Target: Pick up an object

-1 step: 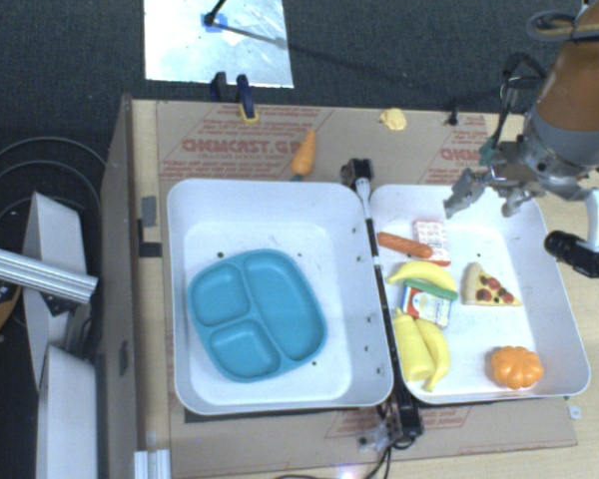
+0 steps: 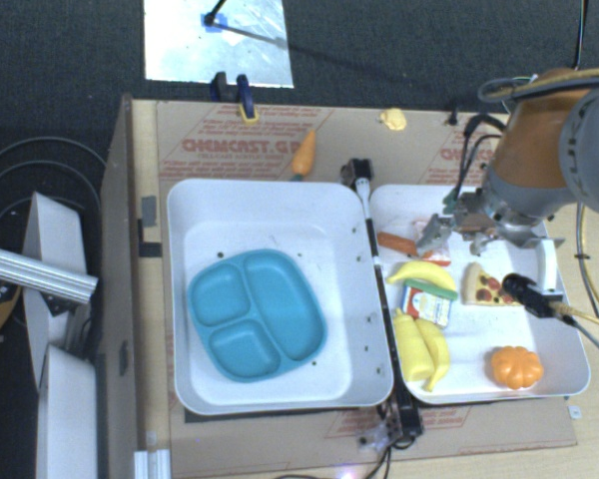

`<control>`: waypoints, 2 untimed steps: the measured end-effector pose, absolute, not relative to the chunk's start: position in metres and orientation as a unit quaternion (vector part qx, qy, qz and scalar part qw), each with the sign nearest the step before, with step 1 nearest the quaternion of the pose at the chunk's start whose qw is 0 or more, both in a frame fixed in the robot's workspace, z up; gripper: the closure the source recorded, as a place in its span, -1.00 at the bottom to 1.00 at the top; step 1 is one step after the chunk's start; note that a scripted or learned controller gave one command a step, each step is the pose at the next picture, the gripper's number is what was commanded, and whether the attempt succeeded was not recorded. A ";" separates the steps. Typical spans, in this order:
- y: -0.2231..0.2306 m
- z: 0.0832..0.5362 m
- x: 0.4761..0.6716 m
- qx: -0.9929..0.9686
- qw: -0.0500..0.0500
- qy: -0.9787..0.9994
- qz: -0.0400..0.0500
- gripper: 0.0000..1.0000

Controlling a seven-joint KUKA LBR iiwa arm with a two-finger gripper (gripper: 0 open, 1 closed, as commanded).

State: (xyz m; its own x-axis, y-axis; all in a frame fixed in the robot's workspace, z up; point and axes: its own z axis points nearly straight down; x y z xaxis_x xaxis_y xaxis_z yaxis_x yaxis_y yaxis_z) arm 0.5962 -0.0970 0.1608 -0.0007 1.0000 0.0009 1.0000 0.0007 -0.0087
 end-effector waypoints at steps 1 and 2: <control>-0.085 0.084 0.602 -0.706 -0.005 -0.708 0.000 -1.00; -0.086 0.107 0.564 -0.707 0.001 -0.707 0.000 -1.00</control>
State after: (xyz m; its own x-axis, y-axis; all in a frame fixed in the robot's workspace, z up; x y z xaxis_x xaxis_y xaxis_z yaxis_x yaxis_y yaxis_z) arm 0.5640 -0.0861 0.1065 -0.0002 1.0000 0.0002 1.0000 0.0002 -0.0015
